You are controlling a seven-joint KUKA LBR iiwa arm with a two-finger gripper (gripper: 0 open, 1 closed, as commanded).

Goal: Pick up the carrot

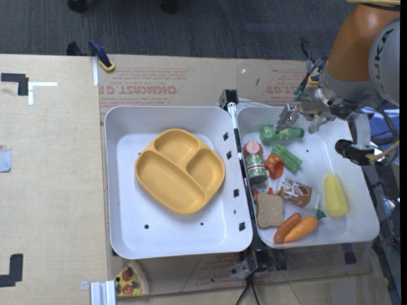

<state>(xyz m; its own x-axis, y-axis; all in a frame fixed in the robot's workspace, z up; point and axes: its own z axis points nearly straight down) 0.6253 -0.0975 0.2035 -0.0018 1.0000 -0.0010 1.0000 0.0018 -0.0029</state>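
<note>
The carrot point(303, 228), orange with a small green top, lies near the 6 o'clock wall of the right bin point(362, 234), tilted so its green end points toward 2 o'clock. Touching it on the 9 o'clock side is a red-orange sausage point(286, 227), lying parallel. Just beyond, toward 10 o'clock, sits a slice of brown bread point(269, 210); at 12 o'clock of the carrot lies a small printed packet point(296, 192), and toward 2 o'clock a yellow corn-like piece point(334, 195). Farther toward 11 o'clock are a red pepper piece point(274, 165), a green vegetable stick point(287, 157) and a labelled can point(255, 162) beside the bin divider. The gripper point(289, 121) hangs over the 12 o'clock part of the right bin, well apart from the carrot, just above a green bottle-like item point(280, 133); whether it is closed or apart cannot be told. The left bin point(127, 234) carries a yellow divided plate point(180, 170). Both bins rest on the desk point(51, 189), over a cardboard sheet point(165, 81).
</note>
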